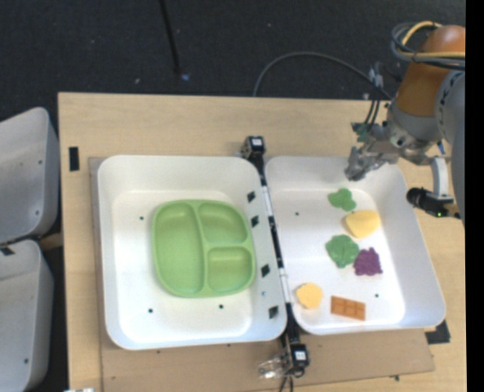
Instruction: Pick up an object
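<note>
Nearest the lens, at the bottom edge of the bench point(78, 121), a small metal clip point(278, 367) juts out below the seam between the two bins.

Over the far part of the right bin point(421, 300) hangs the claw point(361, 167), a dark grey tangle of metal and cable; whether it is spread or closed I cannot tell, and nothing can be made out in its grip. Closest to it lies a small green piece point(341, 198), just below and a little left. Beyond that sit a yellow piece point(362, 223), a larger green piece point(341, 250) touching a purple cluster point(367, 261), then a yellow-orange piece point(309, 295) and a brown block point(348, 307) near the front wall. The left bin point(115, 317) holds a green divided tray point(202, 247).

Judging from this, the small green piece is the easiest target: it stands apart from its neighbours, so a straight descent centred on it should avoid nudging the yellow one. The touching green and purple pair looks riskier, since the claw may catch both or shove one aside.

Hard to read: the claw's tips blur into the bin's white wall, the arm is cut off at the right, and the toys' exact shapes are too small to name.
</note>
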Robot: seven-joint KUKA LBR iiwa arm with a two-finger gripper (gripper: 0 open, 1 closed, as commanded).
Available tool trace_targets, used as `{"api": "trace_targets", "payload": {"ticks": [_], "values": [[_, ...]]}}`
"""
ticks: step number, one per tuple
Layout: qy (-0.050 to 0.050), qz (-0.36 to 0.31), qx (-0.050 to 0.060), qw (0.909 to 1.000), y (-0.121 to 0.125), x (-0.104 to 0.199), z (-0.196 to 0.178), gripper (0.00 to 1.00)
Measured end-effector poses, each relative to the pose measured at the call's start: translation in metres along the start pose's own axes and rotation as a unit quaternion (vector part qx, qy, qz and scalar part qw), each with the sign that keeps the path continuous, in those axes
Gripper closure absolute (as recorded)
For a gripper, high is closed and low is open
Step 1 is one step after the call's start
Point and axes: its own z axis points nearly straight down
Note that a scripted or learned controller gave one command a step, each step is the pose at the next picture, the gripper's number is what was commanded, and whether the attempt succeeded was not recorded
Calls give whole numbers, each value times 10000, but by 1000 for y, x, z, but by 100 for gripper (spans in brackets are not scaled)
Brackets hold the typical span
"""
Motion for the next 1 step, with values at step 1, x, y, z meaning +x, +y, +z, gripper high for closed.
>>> {"api": "trace_targets", "payload": {"ticks": [1], "values": [[-6,10,-8,10000,4,-10,-60,100]]}}
